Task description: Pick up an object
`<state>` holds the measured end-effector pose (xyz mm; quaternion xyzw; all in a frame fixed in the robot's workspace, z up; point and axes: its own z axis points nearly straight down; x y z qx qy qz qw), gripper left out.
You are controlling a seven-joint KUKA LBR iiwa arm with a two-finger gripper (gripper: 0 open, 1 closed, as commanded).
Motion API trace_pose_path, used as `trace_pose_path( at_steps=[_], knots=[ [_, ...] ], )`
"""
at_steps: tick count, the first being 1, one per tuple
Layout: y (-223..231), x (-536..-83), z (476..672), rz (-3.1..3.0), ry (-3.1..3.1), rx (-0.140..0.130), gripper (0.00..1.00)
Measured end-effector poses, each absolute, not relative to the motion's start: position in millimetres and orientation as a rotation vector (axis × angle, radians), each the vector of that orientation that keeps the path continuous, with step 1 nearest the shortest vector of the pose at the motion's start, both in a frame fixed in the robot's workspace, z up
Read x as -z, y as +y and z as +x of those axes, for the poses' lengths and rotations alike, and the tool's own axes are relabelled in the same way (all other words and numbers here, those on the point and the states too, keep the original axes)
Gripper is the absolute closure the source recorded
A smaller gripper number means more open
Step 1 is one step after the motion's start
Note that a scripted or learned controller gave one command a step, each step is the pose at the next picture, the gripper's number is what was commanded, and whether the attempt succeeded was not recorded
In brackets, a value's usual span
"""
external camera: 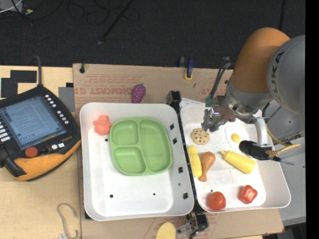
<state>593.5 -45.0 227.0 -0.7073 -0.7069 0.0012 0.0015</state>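
Green tray (141, 147) in left bin (99, 193); cookie (200, 136), corn (194, 160) in right bin (276, 190).

Grey arm (279, 83) reaches in from right, orange band above wrist, gripper (212, 119) pointing down-left.

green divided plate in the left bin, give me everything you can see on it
The light green three-compartment plastic plate lies flat, right side up, in the left shallow white bin, toward its upper middle. It is a rounded rectangle turned a little askew, with two compartments side by side along the far side and the right one running down to the near edge, and a third at near left. Matte, no visible damage. A pink toy figure sits just off its upper-left corner; contact is unclear.
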Motion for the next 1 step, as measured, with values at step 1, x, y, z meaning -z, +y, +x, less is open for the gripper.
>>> trace_pose_path(
  at_steps=[1],
  knots=[
    [-42.7,-218.0,607.5,-2.216,-2.226,-0.003,1.00]
  ],
)
